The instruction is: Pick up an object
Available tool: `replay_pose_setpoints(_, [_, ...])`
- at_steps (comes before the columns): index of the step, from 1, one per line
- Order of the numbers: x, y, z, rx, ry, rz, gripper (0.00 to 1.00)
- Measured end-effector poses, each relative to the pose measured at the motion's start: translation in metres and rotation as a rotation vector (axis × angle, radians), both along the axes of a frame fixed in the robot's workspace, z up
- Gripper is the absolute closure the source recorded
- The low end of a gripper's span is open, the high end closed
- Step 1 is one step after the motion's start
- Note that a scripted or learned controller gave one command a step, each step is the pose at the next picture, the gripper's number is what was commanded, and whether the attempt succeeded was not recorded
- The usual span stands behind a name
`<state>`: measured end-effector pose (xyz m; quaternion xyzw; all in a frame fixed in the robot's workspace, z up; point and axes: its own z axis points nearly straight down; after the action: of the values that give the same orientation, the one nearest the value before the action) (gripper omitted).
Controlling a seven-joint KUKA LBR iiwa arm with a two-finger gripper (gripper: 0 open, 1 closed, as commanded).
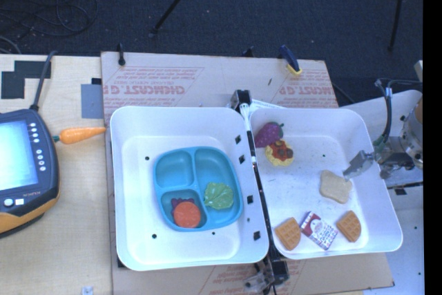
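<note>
The bread slice (335, 186) lay in the right bin (376, 141), just below and left of my gripper (359, 164), not yet grasped. I could not tell whether the gripper was spread or pressed together. Farther off sat two waffles (288, 233) and a small carton (318, 230). I judged a straight descent, centred over the slice, would serve best.

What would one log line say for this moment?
tool: over right bin | nearest: bread slice | held: nothing visible | left bin: blue tray
</note>
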<state>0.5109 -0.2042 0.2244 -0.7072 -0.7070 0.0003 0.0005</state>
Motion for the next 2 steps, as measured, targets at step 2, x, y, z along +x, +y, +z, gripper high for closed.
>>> replay_pose_setpoints(2, [0.061, 0.058, -0.12, 0.002, 0.001, 0.005, 0.0])
